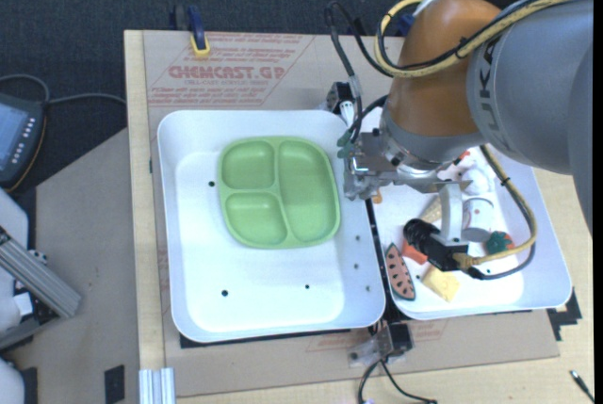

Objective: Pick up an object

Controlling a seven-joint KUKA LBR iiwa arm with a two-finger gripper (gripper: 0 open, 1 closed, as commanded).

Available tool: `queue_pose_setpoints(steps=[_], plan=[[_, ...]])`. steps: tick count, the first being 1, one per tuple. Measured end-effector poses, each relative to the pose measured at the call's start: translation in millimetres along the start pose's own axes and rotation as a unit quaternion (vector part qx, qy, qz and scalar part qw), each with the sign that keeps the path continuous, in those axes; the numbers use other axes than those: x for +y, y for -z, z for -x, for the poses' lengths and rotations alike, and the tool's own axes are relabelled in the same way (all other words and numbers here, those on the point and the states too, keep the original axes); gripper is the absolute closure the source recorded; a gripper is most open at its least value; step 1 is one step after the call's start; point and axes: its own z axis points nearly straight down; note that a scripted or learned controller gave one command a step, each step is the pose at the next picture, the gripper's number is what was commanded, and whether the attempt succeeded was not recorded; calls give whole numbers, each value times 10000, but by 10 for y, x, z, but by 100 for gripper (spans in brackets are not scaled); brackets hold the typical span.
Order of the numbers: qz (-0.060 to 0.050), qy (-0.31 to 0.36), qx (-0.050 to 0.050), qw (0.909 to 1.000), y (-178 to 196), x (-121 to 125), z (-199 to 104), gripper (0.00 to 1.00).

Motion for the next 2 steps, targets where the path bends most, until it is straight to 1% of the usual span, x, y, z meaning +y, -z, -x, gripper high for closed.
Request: queue_pose_setpoints(steps=[1,2], plan=[[-3,2,-1,10000,-11,-215,-401,100],[4,-26,-9,10000,40,-264,-243,100]])
